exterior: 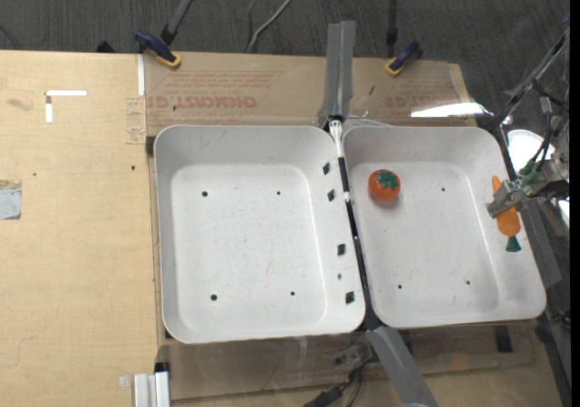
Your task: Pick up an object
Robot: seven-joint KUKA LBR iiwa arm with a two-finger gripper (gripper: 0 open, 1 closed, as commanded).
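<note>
A small red tomato with a green top lies in the right bin, toward its far left part. An orange carrot with a green end rests against that bin's right wall. My gripper comes in at the right edge of the camera view, and a grey part of it crosses over the carrot's middle. The gripper is small and partly cut off there, so its hold on the carrot is unclear.
The left bin sits beside the right one, with a grey divider bar and black clips between them. Cardboard lies behind the bins, held by two clamps. A wooden bench top spreads to the left.
</note>
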